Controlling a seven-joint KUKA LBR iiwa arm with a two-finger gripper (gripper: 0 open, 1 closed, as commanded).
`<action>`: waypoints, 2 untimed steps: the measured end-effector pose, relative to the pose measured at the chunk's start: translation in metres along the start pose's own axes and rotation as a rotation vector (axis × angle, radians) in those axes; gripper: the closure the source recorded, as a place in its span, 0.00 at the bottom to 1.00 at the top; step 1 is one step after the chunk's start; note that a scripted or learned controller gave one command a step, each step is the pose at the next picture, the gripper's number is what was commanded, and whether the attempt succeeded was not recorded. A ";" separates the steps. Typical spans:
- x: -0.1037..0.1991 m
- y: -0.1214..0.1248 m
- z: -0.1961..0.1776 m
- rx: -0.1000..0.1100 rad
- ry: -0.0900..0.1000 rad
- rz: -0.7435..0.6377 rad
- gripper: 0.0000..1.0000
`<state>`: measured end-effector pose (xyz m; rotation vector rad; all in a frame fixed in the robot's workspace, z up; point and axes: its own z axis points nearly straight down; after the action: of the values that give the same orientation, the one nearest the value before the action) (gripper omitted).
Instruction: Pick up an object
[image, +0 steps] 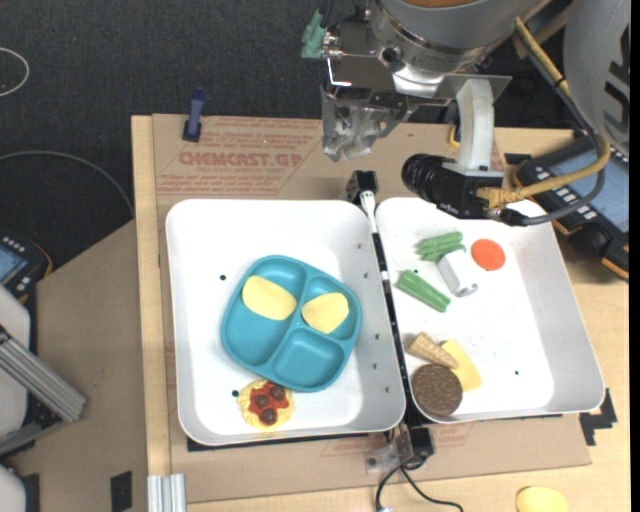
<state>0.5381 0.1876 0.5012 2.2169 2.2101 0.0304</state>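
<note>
The bench (100, 300) bears a brown board (250, 160) with two white bins (200, 290) side by side.

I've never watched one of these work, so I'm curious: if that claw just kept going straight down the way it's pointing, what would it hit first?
Most likely the bare brown board behind the bins, near the back rim of the left bin. The gripper hangs over that spot, not over any object. Depth is hard to judge in this slanted view, so this is a guess.

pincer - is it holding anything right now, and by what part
Nothing is held. The pincer hangs above the bench behind the bins, with no object between its fingers; the toy food lies in the right bin.
</note>
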 end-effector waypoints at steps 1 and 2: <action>-0.047 -0.025 0.126 0.036 -0.011 0.003 1.00; -0.043 -0.022 0.108 0.019 -0.005 -0.003 1.00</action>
<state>0.5178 0.1450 0.3920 2.2207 2.2201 0.0034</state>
